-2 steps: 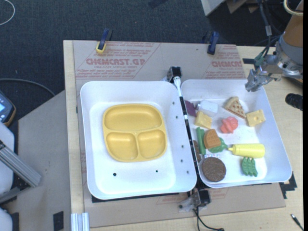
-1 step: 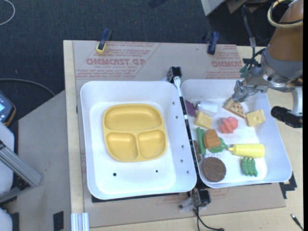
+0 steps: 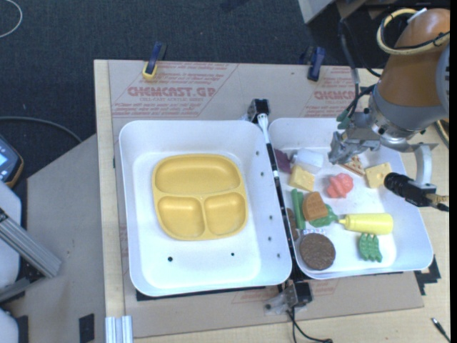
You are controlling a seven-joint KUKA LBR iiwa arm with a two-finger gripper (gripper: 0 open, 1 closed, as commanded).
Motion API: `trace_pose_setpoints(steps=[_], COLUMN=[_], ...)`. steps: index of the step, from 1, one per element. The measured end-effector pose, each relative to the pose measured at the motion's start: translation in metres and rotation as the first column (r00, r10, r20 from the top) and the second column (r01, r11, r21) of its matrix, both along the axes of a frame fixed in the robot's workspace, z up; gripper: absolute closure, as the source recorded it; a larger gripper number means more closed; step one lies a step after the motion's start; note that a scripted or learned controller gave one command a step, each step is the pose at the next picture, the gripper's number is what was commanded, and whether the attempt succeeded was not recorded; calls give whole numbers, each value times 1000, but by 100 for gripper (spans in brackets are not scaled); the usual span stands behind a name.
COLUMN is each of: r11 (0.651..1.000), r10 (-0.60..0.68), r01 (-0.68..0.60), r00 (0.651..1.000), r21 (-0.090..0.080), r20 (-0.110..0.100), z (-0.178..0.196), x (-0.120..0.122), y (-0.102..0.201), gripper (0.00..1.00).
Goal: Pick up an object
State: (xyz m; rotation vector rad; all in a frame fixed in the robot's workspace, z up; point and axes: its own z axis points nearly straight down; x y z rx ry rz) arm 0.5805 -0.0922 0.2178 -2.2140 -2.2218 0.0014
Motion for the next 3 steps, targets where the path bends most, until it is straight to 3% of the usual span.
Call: trace_pose_setpoints(steps=[1,2,3], r11=[1000,1000,1000], r10=[0,-5,-3], r01=[0,5,3], r00=[1000,1000,1000], r21=[0,-1,-2], r20=[-1,0,3], z=[7,-3,12], x=[-38,-52,-64], y=[42,41,45], gripper=[100,100,100])
